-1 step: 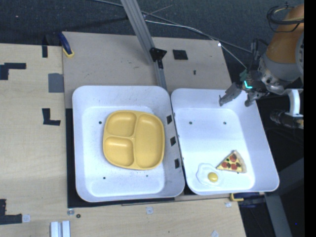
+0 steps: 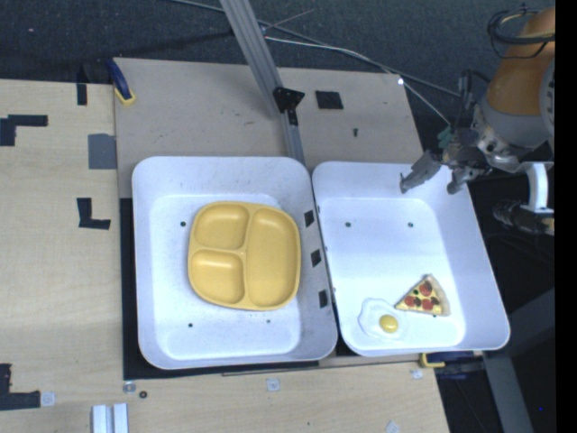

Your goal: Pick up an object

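A toy pizza slice point(image 2: 424, 297) with red toppings lies near the front right corner of the right bin point(image 2: 379, 233). Beside it, to its left, sits a toy fried egg point(image 2: 382, 321), white with a yellow yolk. My gripper point(image 2: 437, 177) hangs over the back right corner of that bin, well away from both toys. Its two dark fingers are spread apart with nothing between them. The orange-banded arm point(image 2: 521, 79) reaches in from the upper right.
The left bin point(image 2: 162, 242) holds a yellow divided plate point(image 2: 243, 255) in its middle. A grey metal pole point(image 2: 261, 61) slants down to the back edge between the bins. Black clips sit on the divider between the bins.
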`<action>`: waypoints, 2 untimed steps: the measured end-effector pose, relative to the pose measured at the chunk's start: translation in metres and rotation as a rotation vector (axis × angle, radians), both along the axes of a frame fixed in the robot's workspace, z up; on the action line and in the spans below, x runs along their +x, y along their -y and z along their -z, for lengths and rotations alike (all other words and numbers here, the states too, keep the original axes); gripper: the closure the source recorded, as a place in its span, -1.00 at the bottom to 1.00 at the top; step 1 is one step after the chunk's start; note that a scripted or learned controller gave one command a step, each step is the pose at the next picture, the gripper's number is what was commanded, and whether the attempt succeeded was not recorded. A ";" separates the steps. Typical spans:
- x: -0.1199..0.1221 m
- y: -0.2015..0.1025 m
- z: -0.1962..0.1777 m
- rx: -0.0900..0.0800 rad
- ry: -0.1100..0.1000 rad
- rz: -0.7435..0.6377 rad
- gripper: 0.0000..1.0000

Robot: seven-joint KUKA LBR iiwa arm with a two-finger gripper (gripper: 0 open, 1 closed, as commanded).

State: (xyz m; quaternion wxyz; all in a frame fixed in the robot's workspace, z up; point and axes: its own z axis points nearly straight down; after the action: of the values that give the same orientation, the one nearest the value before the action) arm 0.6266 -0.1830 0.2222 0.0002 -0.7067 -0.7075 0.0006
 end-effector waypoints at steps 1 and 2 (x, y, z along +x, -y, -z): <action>-0.001 0.002 0.044 0.000 -0.004 0.000 -1.00; -0.002 -0.004 0.108 0.000 -0.006 -0.001 -1.00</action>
State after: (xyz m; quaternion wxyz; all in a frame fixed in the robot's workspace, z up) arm 0.6249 -0.1790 0.1144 0.0024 -0.7062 -0.7080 0.0025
